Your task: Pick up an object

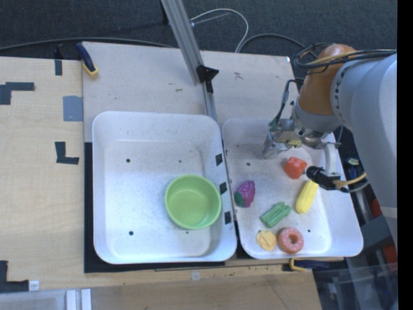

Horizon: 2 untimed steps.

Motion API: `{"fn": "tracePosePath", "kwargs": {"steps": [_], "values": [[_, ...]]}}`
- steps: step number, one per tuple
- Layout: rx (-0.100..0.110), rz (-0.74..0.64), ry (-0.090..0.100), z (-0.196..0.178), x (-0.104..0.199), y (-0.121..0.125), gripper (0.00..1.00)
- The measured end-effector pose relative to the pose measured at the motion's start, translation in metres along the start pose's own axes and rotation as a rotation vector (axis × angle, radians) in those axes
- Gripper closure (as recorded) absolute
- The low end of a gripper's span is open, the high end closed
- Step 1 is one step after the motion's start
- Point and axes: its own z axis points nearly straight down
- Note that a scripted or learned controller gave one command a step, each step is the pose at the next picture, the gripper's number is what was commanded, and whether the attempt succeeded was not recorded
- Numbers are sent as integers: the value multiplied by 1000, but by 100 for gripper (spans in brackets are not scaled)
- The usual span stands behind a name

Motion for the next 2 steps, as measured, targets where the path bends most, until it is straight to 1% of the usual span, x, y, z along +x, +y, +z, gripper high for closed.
{"fn": "tracePosePath", "kwargs": {"steps": [1,2], "values": [[-7,2,0,-57,-7,-4,100],[-6,2,0,-100,-10,-5,100]]}}
